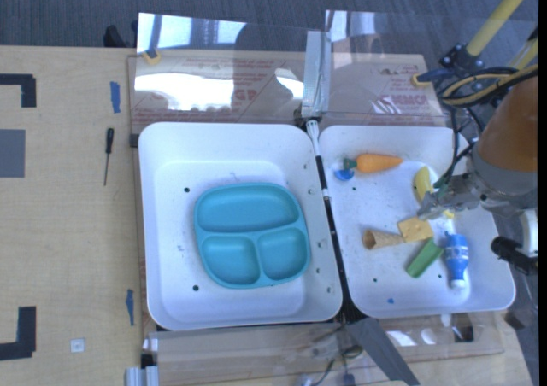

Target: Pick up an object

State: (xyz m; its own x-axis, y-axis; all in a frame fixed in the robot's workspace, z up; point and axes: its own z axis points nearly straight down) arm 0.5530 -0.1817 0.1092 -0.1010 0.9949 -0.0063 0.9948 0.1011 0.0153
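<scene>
The right bin (376,286) holds several small items. An orange carrot (377,163) lies near its back, beside a small blue piece (344,174). A yellow banana (421,181) lies by the right wall. In the middle are a yellow cheese wedge (415,229), a tan cone-like piece (381,239), a green block (423,260) and a blue-and-white bottle (457,259). My gripper (438,202) reaches in from the right and hangs low over the gap between the banana and the cheese wedge. I see nothing held in it.
The left bin (162,205) carries a teal divided plate (251,233). Clear plastic panels (316,77) stand behind both bins. A screwdriver (108,154) lies on the wooden bench at the left. Cables and a yellow pole (504,8) sit at the back right.
</scene>
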